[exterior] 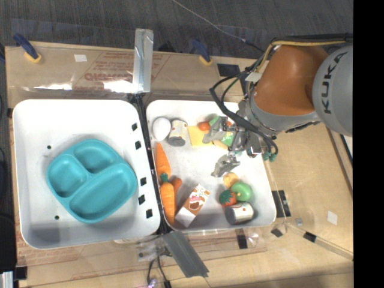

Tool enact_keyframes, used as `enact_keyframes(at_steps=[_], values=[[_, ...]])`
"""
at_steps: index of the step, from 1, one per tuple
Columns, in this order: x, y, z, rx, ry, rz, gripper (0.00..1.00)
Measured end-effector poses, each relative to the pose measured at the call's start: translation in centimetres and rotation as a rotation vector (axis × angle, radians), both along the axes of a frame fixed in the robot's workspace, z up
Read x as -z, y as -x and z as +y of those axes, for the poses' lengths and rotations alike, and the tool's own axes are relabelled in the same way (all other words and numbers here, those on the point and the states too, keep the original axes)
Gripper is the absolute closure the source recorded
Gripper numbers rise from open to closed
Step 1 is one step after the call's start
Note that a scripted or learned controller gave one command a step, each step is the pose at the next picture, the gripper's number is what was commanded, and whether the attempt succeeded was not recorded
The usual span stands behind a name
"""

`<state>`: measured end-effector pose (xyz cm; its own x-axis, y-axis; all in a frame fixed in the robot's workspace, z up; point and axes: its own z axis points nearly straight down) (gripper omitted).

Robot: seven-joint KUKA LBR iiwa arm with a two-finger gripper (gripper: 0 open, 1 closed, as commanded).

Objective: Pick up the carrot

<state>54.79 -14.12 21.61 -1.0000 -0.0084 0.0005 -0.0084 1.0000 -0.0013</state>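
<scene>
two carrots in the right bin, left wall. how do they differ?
Position: the upper carrot lies farther up the left wall of the right bin; the lower carrot lies nearer the bottom edge, beside the small carton.
Build: the upper carrot looks slimmer; the lower carrot looks thicker.
Tip: the upper carrot's top sits near the white egg; the lower carrot's does not.
Shared: both orange, lying lengthwise along the wall, away from the end effector.
</scene>
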Motion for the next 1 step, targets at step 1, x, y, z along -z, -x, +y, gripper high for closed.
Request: enact_keyframes(at_steps=[1], values=[[6.14, 5.82, 1.94, 0.064, -0.003, 0.004, 0.0]])
